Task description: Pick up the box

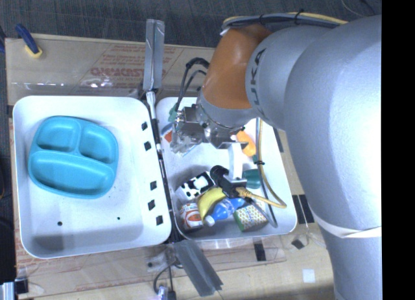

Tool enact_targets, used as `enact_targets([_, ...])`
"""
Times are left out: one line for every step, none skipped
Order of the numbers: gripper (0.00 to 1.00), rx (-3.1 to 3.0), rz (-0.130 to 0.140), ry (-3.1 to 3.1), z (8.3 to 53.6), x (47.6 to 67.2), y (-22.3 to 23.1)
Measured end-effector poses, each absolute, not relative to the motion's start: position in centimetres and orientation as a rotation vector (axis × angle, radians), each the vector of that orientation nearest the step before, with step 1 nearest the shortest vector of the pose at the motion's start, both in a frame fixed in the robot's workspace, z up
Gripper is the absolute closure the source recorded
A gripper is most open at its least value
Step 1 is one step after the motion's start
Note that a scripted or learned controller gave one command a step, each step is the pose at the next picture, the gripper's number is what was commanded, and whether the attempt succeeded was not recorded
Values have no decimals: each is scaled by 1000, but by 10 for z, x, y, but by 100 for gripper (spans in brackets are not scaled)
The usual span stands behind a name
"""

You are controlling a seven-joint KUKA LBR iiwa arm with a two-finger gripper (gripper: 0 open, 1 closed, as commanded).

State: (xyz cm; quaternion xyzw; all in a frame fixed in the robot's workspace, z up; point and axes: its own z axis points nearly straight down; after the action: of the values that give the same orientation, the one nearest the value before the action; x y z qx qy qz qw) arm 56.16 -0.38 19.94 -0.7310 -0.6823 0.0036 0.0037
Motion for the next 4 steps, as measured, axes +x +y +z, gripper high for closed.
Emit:
enact_targets([100, -2079, 0, -2354, 300, 542, 101])
enact_targets([100, -1702, 5, -2636, 281, 552, 130])
enact_targets([100, -1780, 2, -2587, 101, 596, 115])
enact_targets([100, -1809, 4, -2564, 191, 512, 55])
